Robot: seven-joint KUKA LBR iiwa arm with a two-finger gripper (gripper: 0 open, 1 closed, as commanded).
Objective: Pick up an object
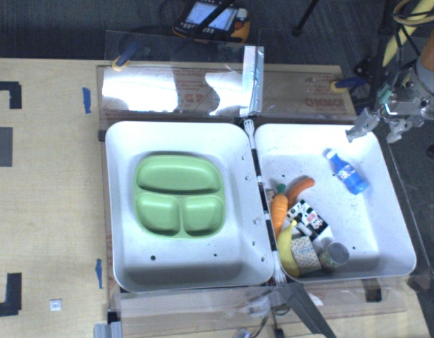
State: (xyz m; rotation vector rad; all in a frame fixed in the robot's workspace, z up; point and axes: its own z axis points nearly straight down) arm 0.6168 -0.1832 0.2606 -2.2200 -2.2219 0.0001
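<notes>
From above, the pale wooden counter (48, 210) carries two shallow white plastic bins side by side. The left white bin (125, 259) holds a light green moulded tray with three compartments (180, 193), lying flat near its middle. The right white bin (397, 238) holds the loose objects. A small blue plastic bottle with a white cap (346, 172) lies tilted on its own in the far right part of that bin, well apart from the rest. Along the bin's left wall is a cluster: an orange carrot-shaped toy (279, 212), a curved orange-red toy (300, 186) just beside it on the far side, a yellow banana-shaped toy (287, 251) toward the near edge, a black-and-white patterned packet (308, 219) touching them, and a small grey round cup (335, 253) at the near end of the cluster.

The grey metal gripper (381, 122) hangs at the far right corner of the right bin, above its rim, with nothing seen in its grasp; whether the jaws stand open or closed cannot be told. A black handheld control pendant with a lit screen (210, 18) lies beyond the bins.
</notes>
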